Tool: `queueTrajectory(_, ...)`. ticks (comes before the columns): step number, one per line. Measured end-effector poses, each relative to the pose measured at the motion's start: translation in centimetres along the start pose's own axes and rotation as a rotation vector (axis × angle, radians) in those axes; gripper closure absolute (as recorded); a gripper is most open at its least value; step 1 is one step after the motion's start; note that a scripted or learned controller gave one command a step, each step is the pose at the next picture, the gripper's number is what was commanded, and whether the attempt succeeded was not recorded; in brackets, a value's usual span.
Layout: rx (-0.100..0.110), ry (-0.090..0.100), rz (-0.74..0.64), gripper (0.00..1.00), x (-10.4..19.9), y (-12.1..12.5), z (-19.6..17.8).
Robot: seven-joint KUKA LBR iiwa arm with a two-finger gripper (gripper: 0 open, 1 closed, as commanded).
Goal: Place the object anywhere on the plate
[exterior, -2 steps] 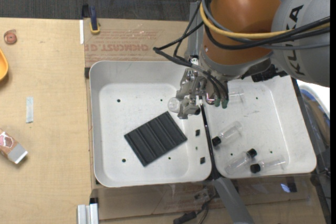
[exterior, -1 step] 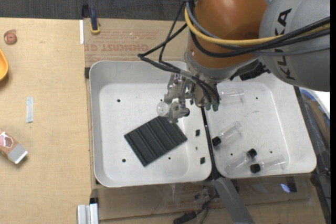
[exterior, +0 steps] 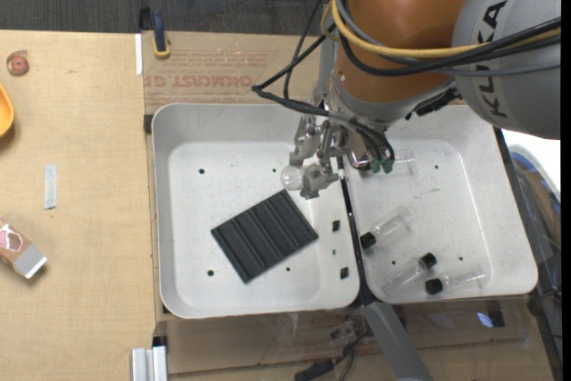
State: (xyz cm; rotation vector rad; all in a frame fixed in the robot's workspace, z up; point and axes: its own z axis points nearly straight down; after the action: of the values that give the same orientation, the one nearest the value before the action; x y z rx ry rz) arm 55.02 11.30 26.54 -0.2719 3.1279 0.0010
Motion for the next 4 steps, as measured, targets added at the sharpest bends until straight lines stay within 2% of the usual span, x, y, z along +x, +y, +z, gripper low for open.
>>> queueTrajectory(1,0.000,0.002,-0.039,1.00,-0.4,1.9,4.4)
queueTrajectory(2,0.000,-0.001,0.002,1.00,-1.9,-1.3,2.4)
queueTrajectory(3,0.000,0.000,0.057,1.00,2.1,-0.5,-0.7)
queueTrajectory(4,0.000,-0.001,-0.135,1.00,1.3,-2.1,-3.9)
